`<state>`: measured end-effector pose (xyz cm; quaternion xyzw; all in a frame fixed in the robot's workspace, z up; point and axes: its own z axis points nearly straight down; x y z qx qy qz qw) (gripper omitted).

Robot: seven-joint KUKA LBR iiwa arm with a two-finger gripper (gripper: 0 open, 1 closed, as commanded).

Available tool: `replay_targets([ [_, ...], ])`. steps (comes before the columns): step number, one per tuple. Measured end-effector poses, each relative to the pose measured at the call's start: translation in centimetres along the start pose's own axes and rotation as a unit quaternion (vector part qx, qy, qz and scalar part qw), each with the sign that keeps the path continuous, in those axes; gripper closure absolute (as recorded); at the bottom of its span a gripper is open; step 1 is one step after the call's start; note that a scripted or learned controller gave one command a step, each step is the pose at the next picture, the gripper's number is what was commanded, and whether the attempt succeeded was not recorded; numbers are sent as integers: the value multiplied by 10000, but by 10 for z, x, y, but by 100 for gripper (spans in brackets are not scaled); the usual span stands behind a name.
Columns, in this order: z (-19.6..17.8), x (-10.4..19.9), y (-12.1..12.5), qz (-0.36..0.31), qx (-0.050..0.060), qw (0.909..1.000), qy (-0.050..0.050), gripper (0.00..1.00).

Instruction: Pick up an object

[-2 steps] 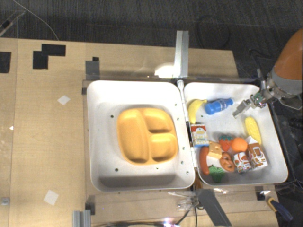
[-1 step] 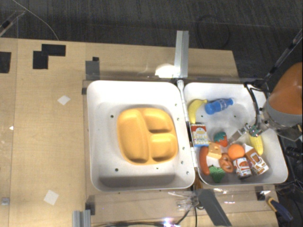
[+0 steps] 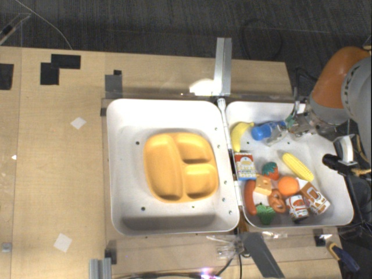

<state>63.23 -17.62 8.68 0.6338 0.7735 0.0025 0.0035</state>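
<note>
2 bins sit side by side on the bench. The left bin holds a divided tray at its middle. The right bin holds the small things: a banana at its back left corner, a bottle just right of it, a carton in front of the banana, a corn cob toward the right, an orange in front of the cob, and 2 cans at the front right. The gripper hangs over the back of the right bin, beside the bottle
</note>
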Motion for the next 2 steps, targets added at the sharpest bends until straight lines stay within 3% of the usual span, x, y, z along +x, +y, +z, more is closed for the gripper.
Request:
replay_targets([
  [1, 1, 21, 34, 28, 83, 10000, 7, 0],
  [2, -5, 22, 31, -15, 146, 9999, 13, 100],
])
